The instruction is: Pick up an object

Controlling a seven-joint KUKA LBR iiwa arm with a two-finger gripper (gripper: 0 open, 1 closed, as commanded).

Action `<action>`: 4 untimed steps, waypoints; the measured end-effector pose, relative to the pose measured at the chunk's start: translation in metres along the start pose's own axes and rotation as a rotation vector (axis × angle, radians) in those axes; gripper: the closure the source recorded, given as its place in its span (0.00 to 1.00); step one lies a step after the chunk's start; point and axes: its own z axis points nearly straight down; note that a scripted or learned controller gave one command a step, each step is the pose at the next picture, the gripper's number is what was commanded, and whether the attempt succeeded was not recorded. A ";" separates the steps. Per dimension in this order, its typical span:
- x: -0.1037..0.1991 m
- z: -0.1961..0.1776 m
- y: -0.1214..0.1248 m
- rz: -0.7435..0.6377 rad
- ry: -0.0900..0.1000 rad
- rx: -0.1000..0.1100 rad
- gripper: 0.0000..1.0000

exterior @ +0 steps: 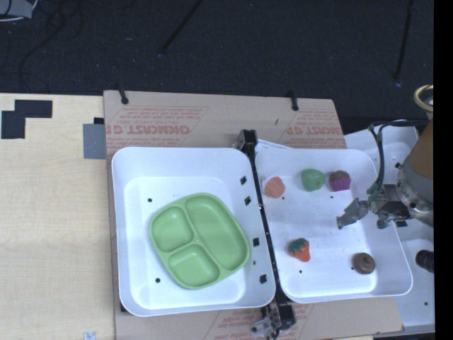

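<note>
From where I stand, the end effector point(362, 212) hangs low over the right bin point(386, 285), fingers spread around nothing, seemingly poised to choose among the nearby brown disc point(364, 263), purple piece point(340, 180) and green piece point(312, 179).

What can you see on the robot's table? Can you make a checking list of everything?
Surface: two white bins side by side, left bin and right bin, on cardboard over a pale wooden bench.
Job's things: in the right bin, an orange piece, a green piece, a purple piece, an orange-and-green piece and a brown round piece.
Clutter: a green divided tray in the left bin.
Grippers: the gripper is over the right bin's right side, touching no piece.
Cables: a black cable by the arm.
Surroundings: dark floor behind the bench.
</note>
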 end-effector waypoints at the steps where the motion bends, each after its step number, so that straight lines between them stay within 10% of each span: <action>1: 0.000 -0.006 0.003 -0.003 -0.003 -0.012 0.00; 4: 0.003 0.134 0.000 -0.002 -0.002 -0.011 0.00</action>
